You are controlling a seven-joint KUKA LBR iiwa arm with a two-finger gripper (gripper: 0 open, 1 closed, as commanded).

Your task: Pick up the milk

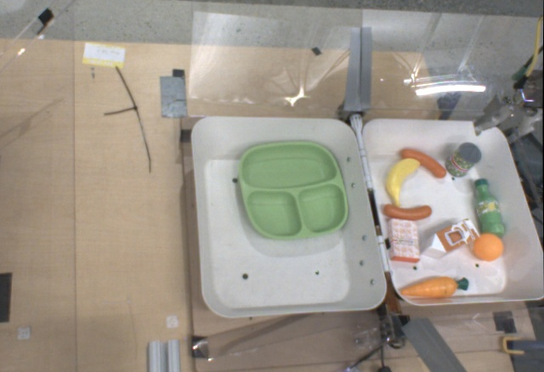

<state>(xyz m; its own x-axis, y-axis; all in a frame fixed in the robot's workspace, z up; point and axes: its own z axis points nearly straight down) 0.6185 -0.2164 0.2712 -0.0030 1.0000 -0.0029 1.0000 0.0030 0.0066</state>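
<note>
The milk (454,238) is a small white carton with an orange-red top. It lies on its side in the right bin (510,160), near the front, between a red-and-white packet (404,240) and an orange (488,247). My gripper (503,115) shows as grey metal at the far right corner of that bin, cut by the view's edge. It is well behind the milk, and the can and bottle lie between them. Nothing is seen in it.
The right bin also holds a banana (400,178), two sausages (423,162) (407,211), a can (463,160), a green bottle (488,207) and a carrot (433,286). A green divided plate (293,189) sits in the left bin (280,277).
</note>
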